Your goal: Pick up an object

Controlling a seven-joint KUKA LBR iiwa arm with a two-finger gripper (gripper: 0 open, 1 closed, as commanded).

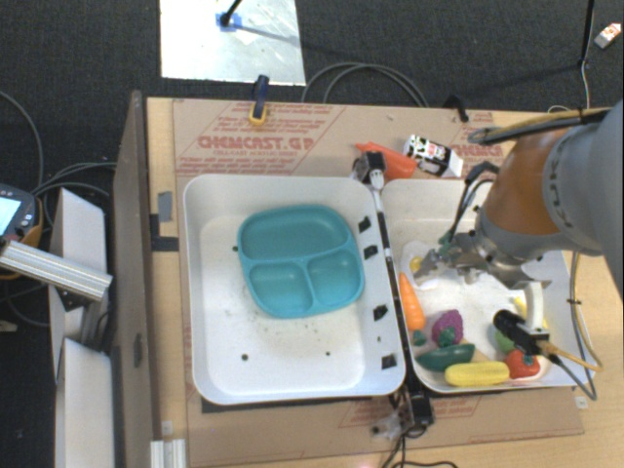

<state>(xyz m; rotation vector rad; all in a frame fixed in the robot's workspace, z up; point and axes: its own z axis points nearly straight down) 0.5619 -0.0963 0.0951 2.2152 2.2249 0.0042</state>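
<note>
The arm [546, 198] comes in from three o'clock and bends down over the right bin [429, 198], which makes sense, since all the loose things lie there. Its gripper [436, 261] hangs low near the bin's left wall, over bare white floor; nothing sits between its tips, and whether it is spread or pressed together I cannot tell from here.

The pickable things crowd the bin's six o'clock end: a carrot [412, 305] lying along the divider, a purple piece [448, 324] just beside it, a green piece [447, 355] below that, a yellow piece [476, 373] against the near wall, and something red [524, 364] toward four o'clock. The carrot is nearest the gripper, at its six o'clock.

The left bin [219, 359] holds a blue divided plate [297, 261] lying flat in the middle, well apart from the arm. My guess is the arm is poised for a descent, with no grasp made yet
</note>
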